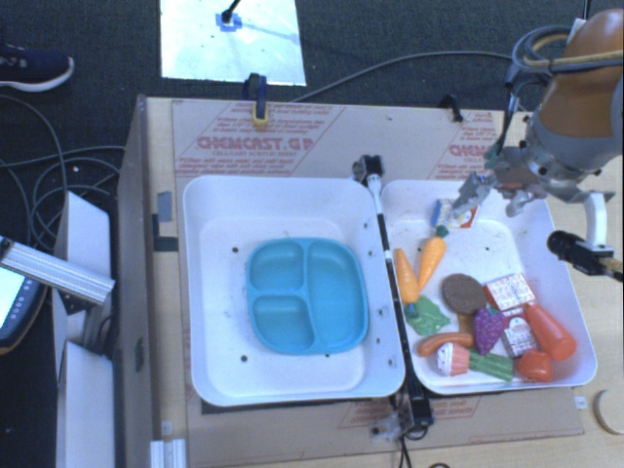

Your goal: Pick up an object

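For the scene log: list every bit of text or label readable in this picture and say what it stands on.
"CHEMCAST GP", red print repeated on the brown protective sheet under the bins; a mirrored copy toward the right is blurred.
Small red and white box in the right bin: patterned print, too small to read.
White packet beside it: markings too blurred to read.
Blue divided plate in the left bin: no text visible.
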Controlling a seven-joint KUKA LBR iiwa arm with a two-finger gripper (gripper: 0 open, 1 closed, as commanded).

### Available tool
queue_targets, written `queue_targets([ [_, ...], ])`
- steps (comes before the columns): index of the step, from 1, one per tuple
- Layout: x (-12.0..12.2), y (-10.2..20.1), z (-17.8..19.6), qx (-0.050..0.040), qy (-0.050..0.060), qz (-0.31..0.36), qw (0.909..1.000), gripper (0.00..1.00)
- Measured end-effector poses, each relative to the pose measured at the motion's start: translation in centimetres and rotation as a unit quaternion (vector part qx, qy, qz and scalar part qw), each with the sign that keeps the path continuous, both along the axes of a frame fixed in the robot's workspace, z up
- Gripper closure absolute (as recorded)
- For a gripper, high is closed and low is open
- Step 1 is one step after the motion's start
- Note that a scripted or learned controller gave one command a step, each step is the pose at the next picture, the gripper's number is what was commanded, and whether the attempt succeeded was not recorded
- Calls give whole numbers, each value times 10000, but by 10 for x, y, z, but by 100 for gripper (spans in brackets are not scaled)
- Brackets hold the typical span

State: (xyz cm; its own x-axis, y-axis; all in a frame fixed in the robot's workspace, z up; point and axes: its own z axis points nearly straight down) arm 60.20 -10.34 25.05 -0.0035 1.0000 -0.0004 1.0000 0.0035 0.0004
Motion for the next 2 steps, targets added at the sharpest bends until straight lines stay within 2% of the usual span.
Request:
queue_targets([
  [1,-13,7,-75,1,8,-9,10000,0],
  [2,-13,19,-113,2,8,-3,10000,0],
])
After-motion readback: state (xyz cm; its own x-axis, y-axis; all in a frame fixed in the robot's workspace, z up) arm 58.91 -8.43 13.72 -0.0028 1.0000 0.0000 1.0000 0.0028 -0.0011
